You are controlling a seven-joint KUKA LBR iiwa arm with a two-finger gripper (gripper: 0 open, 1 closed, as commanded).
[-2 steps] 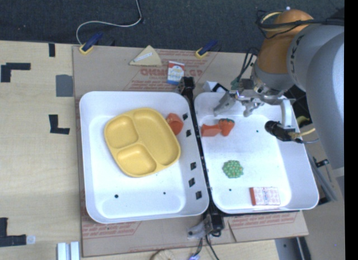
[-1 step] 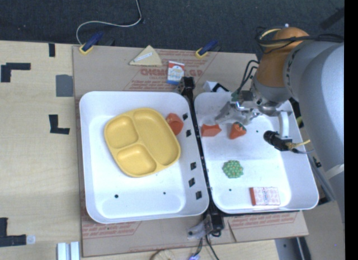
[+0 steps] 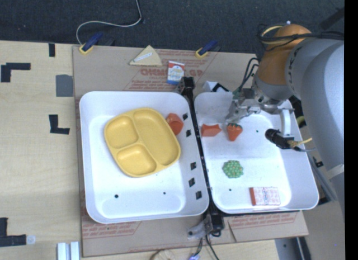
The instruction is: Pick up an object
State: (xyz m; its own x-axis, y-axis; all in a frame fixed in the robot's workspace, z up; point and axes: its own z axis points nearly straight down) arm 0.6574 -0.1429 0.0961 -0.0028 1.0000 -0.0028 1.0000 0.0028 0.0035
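We see two white bins side by side on a brown board over the worktop (image 3: 33, 141). The left bin (image 3: 100, 197) holds a yellow divided plate (image 3: 142, 141) with three compartments, lying tilted to the bin's edges, and a small orange cup (image 3: 175, 123) touches the plate's far right edge, close to the wall between the bins.

The right bin (image 3: 291, 180) holds four loose things. A red block (image 3: 210, 130) lies near its left wall. Just to the right of it sits a strawberry (image 3: 234, 132), red-orange with a green top. A green bumpy ball (image 3: 232, 169) lies nearer to us, well apart from the strawberry. A red and white packet (image 3: 264, 195) lies flat toward the near right corner.

The jaws (image 3: 236, 120) hang directly over the strawberry, their tips at its green top. We cannot tell whether they are apart or together, nor whether they touch the fruit, because the wrist hardware covers them from this angle. The red block stands just beside the strawberry on the left; nothing crowds it on the right.

Beyond the bins, on the board, lie a pale wedge (image 3: 147, 56) and a small red, white and blue carton (image 3: 175, 72). Two blue and yellow clamps (image 3: 89, 42) grip the board's far edge, and a white cable (image 3: 134, 7) loops across the dark floor behind.

The arm (image 3: 324, 85) fills the right side and hides the right bin's far right corner. A black fitting (image 3: 278, 137) with a yellow cable sits beside the bin's right wall; what it is remains unclear.
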